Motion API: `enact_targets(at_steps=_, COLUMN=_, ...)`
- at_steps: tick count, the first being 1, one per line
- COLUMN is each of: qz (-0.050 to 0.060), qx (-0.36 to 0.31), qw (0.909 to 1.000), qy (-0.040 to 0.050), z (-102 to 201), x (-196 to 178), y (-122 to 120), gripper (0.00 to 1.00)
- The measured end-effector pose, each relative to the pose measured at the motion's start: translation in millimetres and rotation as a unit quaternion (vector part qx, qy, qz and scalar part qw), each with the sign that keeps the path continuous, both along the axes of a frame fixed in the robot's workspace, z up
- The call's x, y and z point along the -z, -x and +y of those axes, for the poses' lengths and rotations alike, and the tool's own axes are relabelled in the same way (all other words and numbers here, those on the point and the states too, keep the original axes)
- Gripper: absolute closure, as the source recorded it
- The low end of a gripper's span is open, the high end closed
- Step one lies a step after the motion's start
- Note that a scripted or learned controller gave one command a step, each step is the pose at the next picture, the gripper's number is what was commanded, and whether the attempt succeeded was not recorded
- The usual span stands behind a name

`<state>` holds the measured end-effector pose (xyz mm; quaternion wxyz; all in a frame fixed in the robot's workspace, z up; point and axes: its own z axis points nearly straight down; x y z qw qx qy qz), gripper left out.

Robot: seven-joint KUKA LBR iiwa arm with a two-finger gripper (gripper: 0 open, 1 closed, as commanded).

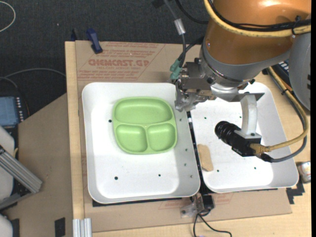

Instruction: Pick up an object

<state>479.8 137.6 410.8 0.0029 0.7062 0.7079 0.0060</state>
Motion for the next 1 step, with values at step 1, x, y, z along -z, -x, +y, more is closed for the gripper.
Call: enact_targets(at_steps=1, qz=0.005, qx=0.0, qw=1.0, qy=0.0021, z=0.5, x=-4.2, y=0.1, gripper=1.0)
